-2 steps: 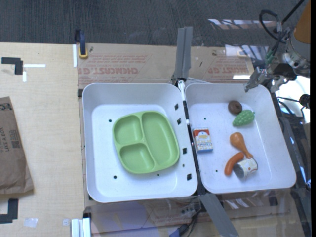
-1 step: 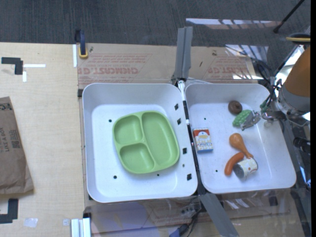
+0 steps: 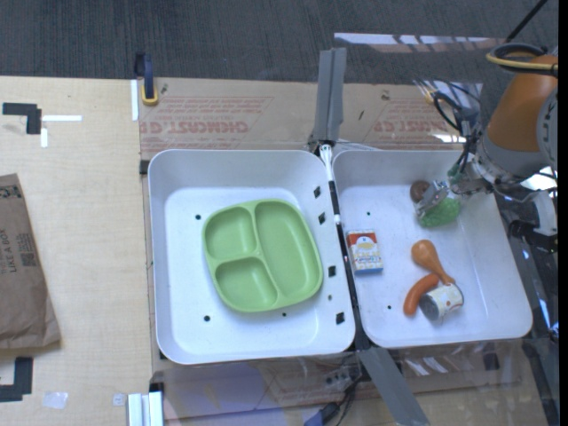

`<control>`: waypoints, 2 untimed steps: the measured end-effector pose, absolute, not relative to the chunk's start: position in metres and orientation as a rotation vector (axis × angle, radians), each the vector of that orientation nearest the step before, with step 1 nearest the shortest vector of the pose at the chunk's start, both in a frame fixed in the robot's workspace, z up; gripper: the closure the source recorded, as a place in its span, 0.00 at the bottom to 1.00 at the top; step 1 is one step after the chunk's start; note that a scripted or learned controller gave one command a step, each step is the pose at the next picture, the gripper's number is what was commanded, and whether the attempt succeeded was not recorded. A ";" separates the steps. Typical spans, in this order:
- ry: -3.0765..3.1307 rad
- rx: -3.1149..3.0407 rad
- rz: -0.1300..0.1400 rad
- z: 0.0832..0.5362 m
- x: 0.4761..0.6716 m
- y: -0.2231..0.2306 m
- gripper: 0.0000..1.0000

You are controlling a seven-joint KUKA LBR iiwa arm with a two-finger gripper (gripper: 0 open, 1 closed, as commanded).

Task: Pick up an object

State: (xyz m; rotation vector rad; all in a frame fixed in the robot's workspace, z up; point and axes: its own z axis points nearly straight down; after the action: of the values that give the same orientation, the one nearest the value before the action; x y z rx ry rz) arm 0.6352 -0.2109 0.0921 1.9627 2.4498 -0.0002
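Note:
My gripper (image 3: 437,197) reaches into the right bin (image 3: 497,327) from the upper right and sits low at the bin's far side. A green object (image 3: 446,211) lies directly under and against it, with a small brown piece (image 3: 419,189) beside it. It is unclear whether the gripper has hold of the green object. Nearer the front lie an orange gourd-shaped toy (image 3: 425,255), an orange carrot-like piece (image 3: 417,293) and a small white cup (image 3: 442,302) on its side. A small red and white box (image 3: 364,251) lies by the bin's left wall.
The left bin (image 3: 173,238) holds a green divided plate (image 3: 262,256). The two bins meet at a ridge (image 3: 335,238). A brown paper bag (image 3: 22,264) lies on the bench at far left. Cables and the arm's orange band (image 3: 519,114) crowd the upper right.

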 end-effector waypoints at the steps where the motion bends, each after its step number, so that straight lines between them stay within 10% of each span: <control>1: 2.450 1.962 0.000 0.092 0.635 -0.211 0.00; 2: 2.446 1.962 0.001 0.102 0.636 -0.212 1.00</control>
State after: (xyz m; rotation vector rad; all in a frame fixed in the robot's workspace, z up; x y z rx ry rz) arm 0.6360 -0.2117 0.1025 1.9616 2.4463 0.0011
